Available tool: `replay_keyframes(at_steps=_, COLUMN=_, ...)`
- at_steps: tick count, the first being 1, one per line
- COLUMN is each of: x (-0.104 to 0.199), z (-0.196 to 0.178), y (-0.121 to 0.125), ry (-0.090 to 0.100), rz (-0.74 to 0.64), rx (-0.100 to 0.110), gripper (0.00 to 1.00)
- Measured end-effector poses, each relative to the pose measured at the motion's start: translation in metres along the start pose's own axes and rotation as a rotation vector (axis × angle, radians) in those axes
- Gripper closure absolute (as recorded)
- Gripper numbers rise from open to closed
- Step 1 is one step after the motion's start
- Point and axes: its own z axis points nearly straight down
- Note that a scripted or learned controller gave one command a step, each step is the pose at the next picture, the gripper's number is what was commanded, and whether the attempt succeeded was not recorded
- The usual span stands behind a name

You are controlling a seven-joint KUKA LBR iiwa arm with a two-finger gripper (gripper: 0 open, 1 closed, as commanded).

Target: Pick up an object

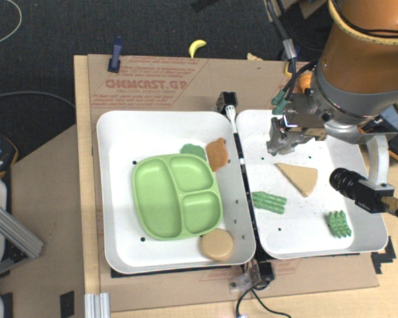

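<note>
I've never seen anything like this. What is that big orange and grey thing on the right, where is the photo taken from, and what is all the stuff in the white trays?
The picture is taken by one camera fixed above the bench, looking down at a slant. The big orange and grey thing is a robot arm reaching in from the right. At its tip is the pincer, the part that grasps; it hangs over the far end of the right bin, and I see nothing between its fingers.

Two shallow white bins sit side by side. The right bin has a tan wedge just in front of the pincer and two green ridged pieces. The left bin has a green divided plate, a brown piece at its far corner and a tan round piece at its near corner. They look like toy food.
</note>
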Motion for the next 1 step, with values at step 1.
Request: replay_keyframes(at_steps=1, x=0.0056, z=0.1204, y=-0.0019, ry=-0.001, rz=0.006, rx=0.014, gripper=1.00)
